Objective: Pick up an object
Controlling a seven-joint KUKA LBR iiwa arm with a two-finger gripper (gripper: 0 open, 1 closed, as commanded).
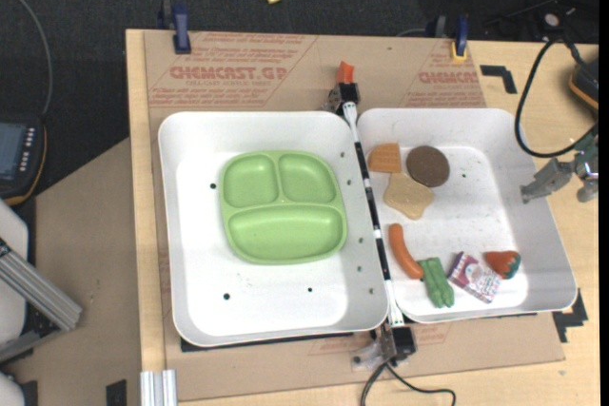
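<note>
Lowest in the frame, along the front wall of the right bin point(547, 247), lie four small items in a loose row: an orange sausage-shaped piece point(405, 252), a green pickle-like piece point(438, 282), a small printed packet point(473, 278) and a red-and-green strawberry-like piece point(502, 262); sausage and green piece nearly touch, and the packet sits just beside the strawberry piece. Further up the same bin sits a second cluster: a tan bread-slice piece point(408, 196), an orange-tan wedge point(384, 158) and a dark brown round patty point(427, 165), the patty resting against the bread slice. All seven are candidates for picking, kept loose and flat so each can be approached from above. Left bin point(190, 280), touching the right bin along a shared central edge, holds one green three-compartment plate point(283, 206), its compartments bare, likely meant as a receiving dish. Both bins stand on a brown-papered table point(285, 62). Gripper point(547, 182) sits at the right edge of the frame, over the right bin's outer rim, well apart from every item; how far the fingers are parted cannot be told, and nothing appears between them.
</note>
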